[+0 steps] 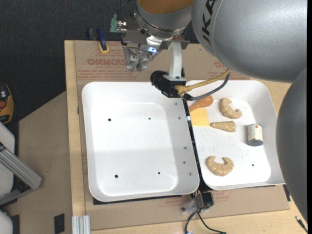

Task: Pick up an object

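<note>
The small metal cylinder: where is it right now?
The small metal cylinder lies in the right bin, near its right side, right of the tan cone-shaped piece.

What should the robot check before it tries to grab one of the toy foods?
1. Things to grab are in the right bin: ok. It holds two croissants, a yellow cheese slice, a cone-shaped pastry, an orange sausage-like piece and a small metal can.
2. Claw is above a target: not ok. It sits over the cardboard beyond the left bin.
3. Claw is open: cannot tell.
4. Claw carries nothing: cannot tell, its tips are blurred.
5. Easy target stands apart: ok, the lower croissant has space around it.
6. Black cable clear of the dividing edge: not ok, it hangs right there.
</note>
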Motion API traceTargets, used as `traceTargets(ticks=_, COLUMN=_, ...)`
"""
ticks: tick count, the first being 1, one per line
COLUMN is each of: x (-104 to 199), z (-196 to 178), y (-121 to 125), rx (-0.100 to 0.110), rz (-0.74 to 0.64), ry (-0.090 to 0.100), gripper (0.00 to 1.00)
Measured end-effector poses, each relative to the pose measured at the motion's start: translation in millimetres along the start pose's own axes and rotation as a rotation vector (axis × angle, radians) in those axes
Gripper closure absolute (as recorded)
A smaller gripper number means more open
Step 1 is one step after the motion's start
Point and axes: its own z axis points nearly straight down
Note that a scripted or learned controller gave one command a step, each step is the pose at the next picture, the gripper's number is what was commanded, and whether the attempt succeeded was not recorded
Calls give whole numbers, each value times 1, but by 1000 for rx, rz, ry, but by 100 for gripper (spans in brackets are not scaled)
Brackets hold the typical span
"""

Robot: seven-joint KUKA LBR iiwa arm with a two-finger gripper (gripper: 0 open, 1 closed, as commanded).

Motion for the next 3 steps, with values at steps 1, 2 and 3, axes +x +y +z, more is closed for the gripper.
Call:
traceTargets(ticks=1, x=-5, z=97, y=-60, rx=32, rz=3, ry=-10, gripper=100)
traceTargets(ticks=2, x=-1, z=106, y=-53, rx=24, rz=2, ry=-8, gripper=100)
traceTargets(ticks=3, x=-1, z=77, y=-45, rx=17, rz=2, ry=-5, gripper=100)
